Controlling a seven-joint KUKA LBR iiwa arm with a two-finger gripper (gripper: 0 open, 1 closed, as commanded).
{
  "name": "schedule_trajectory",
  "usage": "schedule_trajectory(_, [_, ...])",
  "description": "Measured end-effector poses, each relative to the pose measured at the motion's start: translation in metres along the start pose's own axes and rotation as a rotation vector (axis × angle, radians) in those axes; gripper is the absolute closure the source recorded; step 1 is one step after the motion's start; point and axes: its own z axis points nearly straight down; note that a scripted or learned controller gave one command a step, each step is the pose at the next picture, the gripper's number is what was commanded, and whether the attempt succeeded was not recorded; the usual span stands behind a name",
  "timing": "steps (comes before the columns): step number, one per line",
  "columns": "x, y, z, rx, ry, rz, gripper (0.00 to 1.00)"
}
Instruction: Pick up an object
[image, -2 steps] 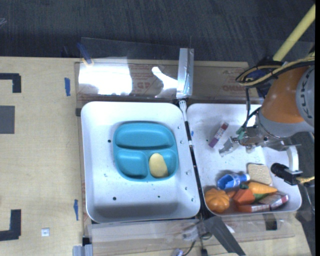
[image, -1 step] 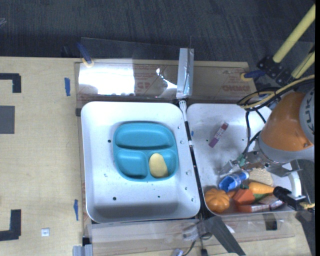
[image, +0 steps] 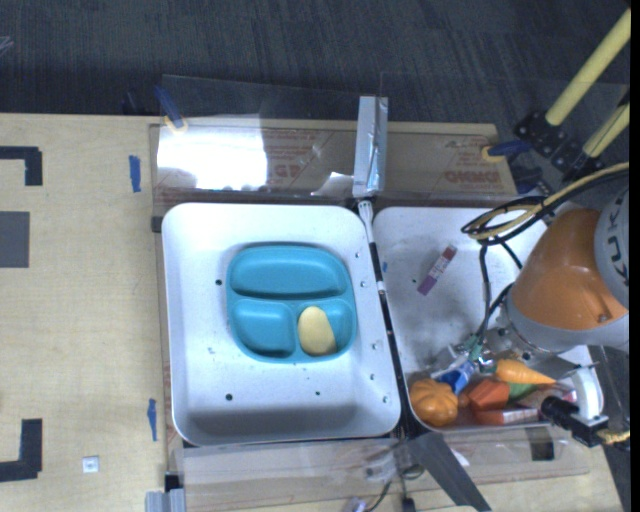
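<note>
Pale wooden bench top (image: 70, 330) bearing black corner marks and blue tape tabs, backed by dark grey carpeted floor (image: 300, 40), with a clear glare-struck panel (image: 260, 140) and cardboard strip (image: 440, 160) along the far edge.

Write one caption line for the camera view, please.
KUKA arm reaches over right bin toys; yellow egg in blue tray, left bin.

Blue divided tray (image: 285, 275) seen in white left bin (image: 190, 330); pale yellow egg-shaped piece (image: 316, 330) noted at its 4 o'clock.
</note>
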Motion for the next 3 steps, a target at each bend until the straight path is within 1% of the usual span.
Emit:
schedule_trajectory(1, [-0.001, 0.001, -0.01, -0.004, -0.002, 0.001, 1.0])
schedule_trajectory(2, [0.005, 0.004, -0.019, 0.007, 0.004, 0.007, 1.0])
schedule_trajectory(3, [0.029, 0.021, -0.155, 0.006, 0.002, 0.28, 1.0])
